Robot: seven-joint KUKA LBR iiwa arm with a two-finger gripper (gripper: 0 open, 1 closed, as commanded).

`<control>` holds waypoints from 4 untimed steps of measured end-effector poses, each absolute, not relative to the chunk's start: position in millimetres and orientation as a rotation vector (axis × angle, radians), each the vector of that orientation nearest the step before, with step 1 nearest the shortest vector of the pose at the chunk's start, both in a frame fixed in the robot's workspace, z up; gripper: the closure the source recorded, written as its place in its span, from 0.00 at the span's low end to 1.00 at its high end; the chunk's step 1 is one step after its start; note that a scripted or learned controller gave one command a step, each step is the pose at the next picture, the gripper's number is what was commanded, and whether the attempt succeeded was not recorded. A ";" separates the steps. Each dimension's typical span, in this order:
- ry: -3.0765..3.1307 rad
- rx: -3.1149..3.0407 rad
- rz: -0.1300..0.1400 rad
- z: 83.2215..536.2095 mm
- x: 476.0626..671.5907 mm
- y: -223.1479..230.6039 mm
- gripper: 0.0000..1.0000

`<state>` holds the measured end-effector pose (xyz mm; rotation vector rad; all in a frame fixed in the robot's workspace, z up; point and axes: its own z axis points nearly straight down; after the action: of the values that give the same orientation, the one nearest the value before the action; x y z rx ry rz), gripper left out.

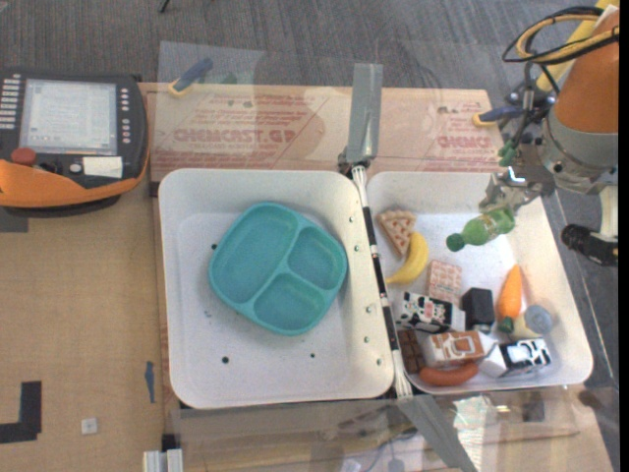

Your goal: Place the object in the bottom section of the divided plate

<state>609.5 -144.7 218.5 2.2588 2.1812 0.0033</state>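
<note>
The arm [588, 96] is seen entering from the right edge of the camera view, near the top right corner. Its orange band is seen uppermost, with the grey wrist section set just below it. Yellow and black cables are looped above the band. The wrist is angled down and to the left, and the gripper [503, 203] is carried at its lower left end. The gripper is held at the level of the upper right part of the right-hand bin. How the fingers are set cannot be made out, as they are blurred against the wrist hardware.
</note>
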 end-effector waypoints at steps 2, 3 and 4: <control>2.616 1.739 0.002 185.6 667.0 10.5 1.00; 2.796 1.431 0.002 231.8 629.6 75.8 1.00; 2.792 1.432 0.009 242.8 630.9 75.8 1.00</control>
<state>630.9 75.8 242.8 1.4317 2.7919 0.0085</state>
